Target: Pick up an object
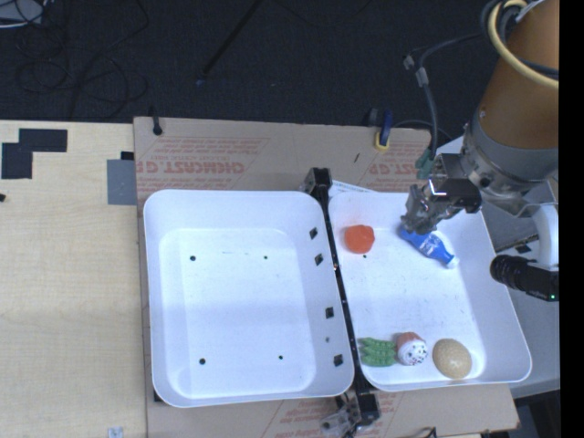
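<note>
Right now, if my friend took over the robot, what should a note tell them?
Gripper: low in the right bin, at the upper end of the blue packet. I cannot tell whether its fingers are open or shut, or whether it has a grip.
Things, all in the right bin: orange ball near the divider; blue packet lying on the floor to the ball's right; green toy, spotted ball and tan egg in a row along the near edge.
Done: nothing is lifted yet.
Left: grip one thing and raise it.
</note>
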Tool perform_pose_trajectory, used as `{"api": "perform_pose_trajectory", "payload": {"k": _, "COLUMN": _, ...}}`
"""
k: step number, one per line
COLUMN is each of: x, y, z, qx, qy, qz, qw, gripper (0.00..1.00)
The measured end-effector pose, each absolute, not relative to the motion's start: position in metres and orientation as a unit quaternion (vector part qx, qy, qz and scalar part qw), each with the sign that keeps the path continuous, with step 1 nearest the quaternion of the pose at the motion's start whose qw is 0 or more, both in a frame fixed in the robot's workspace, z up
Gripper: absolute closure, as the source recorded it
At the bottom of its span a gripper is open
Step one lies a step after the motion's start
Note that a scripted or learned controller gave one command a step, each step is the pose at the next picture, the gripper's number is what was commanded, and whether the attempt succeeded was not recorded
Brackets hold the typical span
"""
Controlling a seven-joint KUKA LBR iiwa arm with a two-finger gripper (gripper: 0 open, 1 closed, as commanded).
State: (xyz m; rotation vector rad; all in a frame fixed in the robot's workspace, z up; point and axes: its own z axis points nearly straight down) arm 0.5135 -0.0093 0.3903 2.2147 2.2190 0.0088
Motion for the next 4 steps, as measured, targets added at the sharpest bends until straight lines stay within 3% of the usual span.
{"api": "perform_pose_trajectory", "payload": {"k": 1, "x": 0.475, "y": 0.057, "z": 0.426, "qx": 0.705, "qy": 0.71, "qz": 0.0007, "qw": 0.0, "gripper": 1.0}}
{"api": "perform_pose_trajectory", "payload": {"k": 2, "x": 0.475, "y": 0.078, "z": 0.315, "qx": 0.706, "qy": 0.708, "qz": -0.0044, "qw": -0.003, "gripper": 1.0}}
{"api": "perform_pose_trajectory", "payload": {"k": 3, "x": 0.475, "y": 0.075, "z": 0.32, "qx": 0.708, "qy": 0.706, "qz": -0.0019, "qw": -0.001, "gripper": 0.0}}
{"api": "perform_pose_trajectory", "payload": {"k": 4, "x": 0.474, "y": 0.128, "z": 0.232, "qx": 0.706, "qy": 0.708, "qz": -0.0044, "qw": -0.004, "gripper": 0.0}}
